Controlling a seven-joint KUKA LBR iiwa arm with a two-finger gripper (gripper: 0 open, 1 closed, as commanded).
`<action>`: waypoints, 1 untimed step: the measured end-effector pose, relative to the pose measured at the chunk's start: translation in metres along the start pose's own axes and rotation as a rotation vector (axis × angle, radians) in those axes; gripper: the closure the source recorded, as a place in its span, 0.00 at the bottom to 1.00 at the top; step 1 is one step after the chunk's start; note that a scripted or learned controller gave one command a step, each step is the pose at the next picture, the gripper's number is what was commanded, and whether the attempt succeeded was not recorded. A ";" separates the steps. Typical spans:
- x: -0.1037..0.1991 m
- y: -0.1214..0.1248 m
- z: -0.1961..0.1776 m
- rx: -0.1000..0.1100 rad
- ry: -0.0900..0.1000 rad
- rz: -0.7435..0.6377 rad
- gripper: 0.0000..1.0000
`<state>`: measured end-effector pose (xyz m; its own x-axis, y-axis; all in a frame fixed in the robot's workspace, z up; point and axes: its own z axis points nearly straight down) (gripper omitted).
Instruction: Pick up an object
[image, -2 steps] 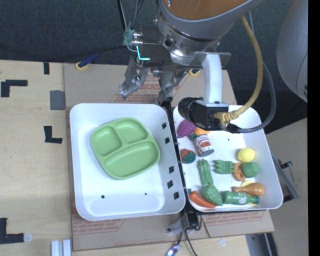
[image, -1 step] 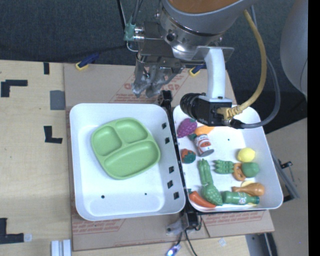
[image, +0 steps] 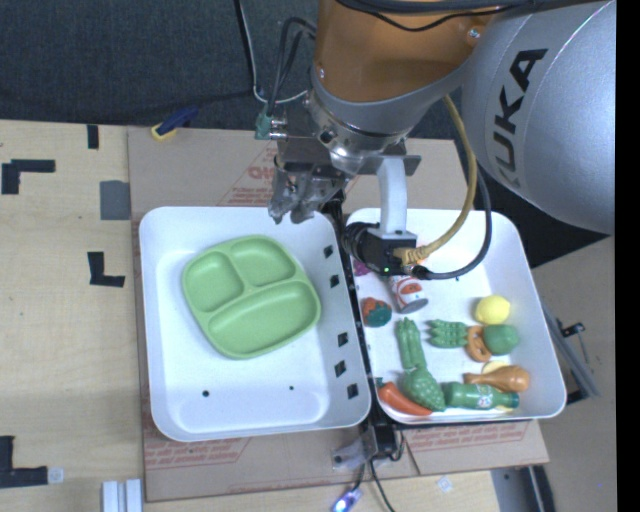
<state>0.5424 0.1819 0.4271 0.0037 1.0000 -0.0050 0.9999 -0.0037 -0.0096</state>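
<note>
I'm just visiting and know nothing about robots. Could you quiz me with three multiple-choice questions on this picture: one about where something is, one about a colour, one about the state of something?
1. Where does the divided plate lie?
A. In the left bin
B. In the right bin
C. On the cardboard outside the bins

2. What colour is that plate?
A. Red
B. Blue
C. Green

3. How do the toy foods lie?
A. Stacked on the plate
B. Loose in the right bin
C. Scattered on the floor

Answers:
1 A: the plate rests on the left bin's white floor.
2 C: it is pale green throughout.
3 B: they lie clustered toward the right bin's near side.
</note>
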 end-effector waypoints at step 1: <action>0.054 -0.063 0.114 0.005 0.000 -0.011 1.00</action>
<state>0.4789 0.2359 0.3135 -0.0070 1.0000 -0.0049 0.9999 0.0070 -0.0150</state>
